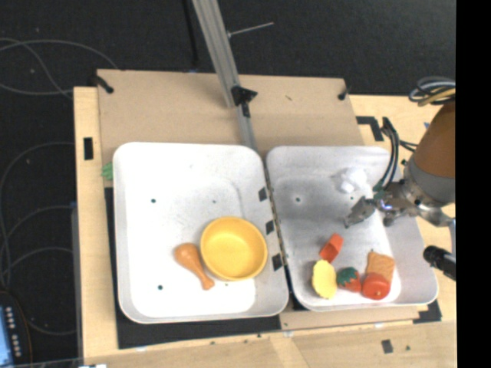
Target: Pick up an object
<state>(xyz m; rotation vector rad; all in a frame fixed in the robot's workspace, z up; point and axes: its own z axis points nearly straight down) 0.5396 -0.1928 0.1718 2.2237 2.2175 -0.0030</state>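
Grey fingers splayed apart, nothing between them, pointing left and low over bare floor of right bin. Gripper hangs from wrist at right, orange band above it, arm slanting in from right side. Just below fingers: small red block, apart from them. Further toward near rim: yellow piece, red tomato, tan wedge. Left bin carries yellow bowl touching a drumstick. Both bins on bench.
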